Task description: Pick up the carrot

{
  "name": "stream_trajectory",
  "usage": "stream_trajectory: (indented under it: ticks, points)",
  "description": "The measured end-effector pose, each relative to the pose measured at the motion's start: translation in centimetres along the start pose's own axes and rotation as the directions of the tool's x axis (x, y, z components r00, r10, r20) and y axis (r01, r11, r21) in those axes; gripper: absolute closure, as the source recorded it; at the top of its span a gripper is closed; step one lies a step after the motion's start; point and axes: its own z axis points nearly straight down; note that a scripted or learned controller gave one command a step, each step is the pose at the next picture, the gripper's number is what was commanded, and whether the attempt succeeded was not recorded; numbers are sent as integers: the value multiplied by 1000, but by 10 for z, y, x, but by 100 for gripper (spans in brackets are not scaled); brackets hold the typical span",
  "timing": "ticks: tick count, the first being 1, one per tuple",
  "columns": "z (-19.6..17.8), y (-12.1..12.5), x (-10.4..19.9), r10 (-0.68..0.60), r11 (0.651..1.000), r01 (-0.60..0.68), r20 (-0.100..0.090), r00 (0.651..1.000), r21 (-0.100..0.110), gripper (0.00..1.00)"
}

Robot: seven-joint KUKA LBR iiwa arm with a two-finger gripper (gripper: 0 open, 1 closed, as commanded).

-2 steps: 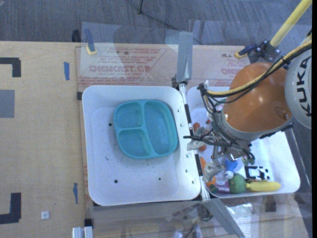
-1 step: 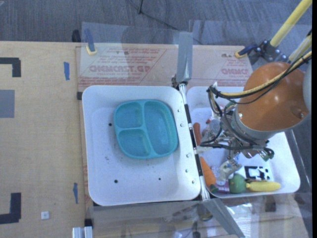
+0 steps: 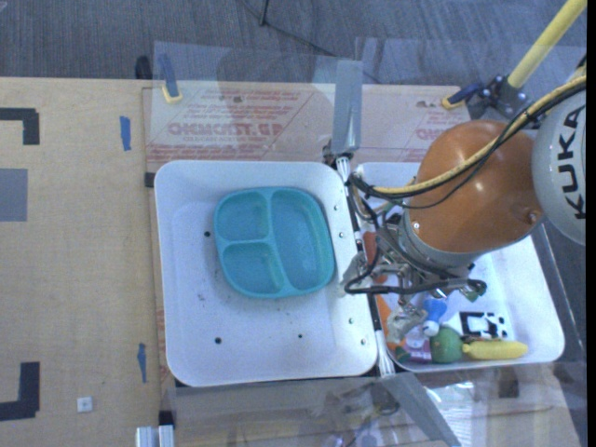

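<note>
Plate (image 3: 275, 242) lies in left bin (image 3: 186, 343); toys crowd right bin (image 3: 545, 291); jaws' state unclear.

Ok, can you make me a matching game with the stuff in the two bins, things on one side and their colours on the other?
Things:
1. divided plate
2. round fruit
3. banana-shaped toy
4. band above the arm's wrist

Colours:
A. orange
B. yellow
C. teal blue
D. green

Pairs: 1-C, 2-D, 3-B, 4-A. The plate sits in the left bin; the fruit and the banana-shaped toy lie in the right bin.
</note>
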Motion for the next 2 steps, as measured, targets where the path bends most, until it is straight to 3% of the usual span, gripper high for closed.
stream_trajectory:
  ticks: [1,2]
  points:
    - [-32,-57,-48,-223,975,223,3,975,2,0]
    - [-131,-82,-69,-79,997,79,3,997,2,0]
